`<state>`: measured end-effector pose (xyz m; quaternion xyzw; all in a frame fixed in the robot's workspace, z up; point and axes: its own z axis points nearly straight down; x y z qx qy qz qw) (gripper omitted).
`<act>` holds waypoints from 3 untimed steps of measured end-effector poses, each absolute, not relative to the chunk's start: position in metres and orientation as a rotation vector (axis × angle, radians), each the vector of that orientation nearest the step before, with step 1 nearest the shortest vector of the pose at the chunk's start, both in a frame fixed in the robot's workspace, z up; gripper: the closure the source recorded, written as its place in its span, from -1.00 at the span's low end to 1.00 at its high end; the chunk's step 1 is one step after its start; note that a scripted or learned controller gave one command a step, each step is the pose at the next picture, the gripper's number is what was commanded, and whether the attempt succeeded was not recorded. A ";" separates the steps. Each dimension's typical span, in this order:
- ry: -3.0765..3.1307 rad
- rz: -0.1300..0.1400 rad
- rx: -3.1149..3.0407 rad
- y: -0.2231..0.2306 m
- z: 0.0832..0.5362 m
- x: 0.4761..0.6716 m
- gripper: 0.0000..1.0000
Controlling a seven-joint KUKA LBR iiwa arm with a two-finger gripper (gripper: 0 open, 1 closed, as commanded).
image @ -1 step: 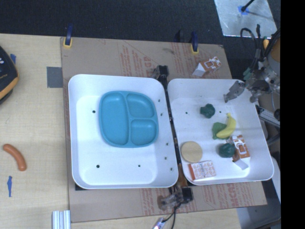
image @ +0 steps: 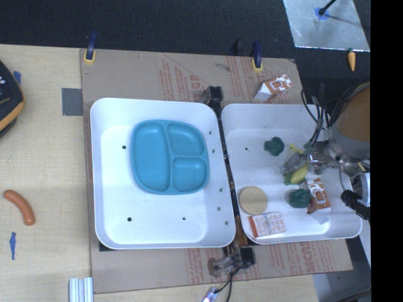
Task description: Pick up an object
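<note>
1. Gripper (image: 296, 167) sits low in the right bin (image: 252, 121), fingers apart, nothing between them.
2. Yellow piece (image: 298, 175) lies just under the fingertips, long axis slanting near-left to far-right.

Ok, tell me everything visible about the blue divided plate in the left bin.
The light blue divided plastic plate has a rounded-rectangle outline and three compartments: one long one along its left side and two smaller ones stacked on its right. It looks smooth, matte and clean, with nothing in it. It lies flat, face up, slightly tilted, in the upper middle of the left shallow white bin, touching only the bin floor.
</note>
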<state>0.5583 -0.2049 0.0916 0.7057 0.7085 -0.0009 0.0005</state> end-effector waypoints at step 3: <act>2.228 -0.001 2.219 -0.082 0.226 0.591 1.00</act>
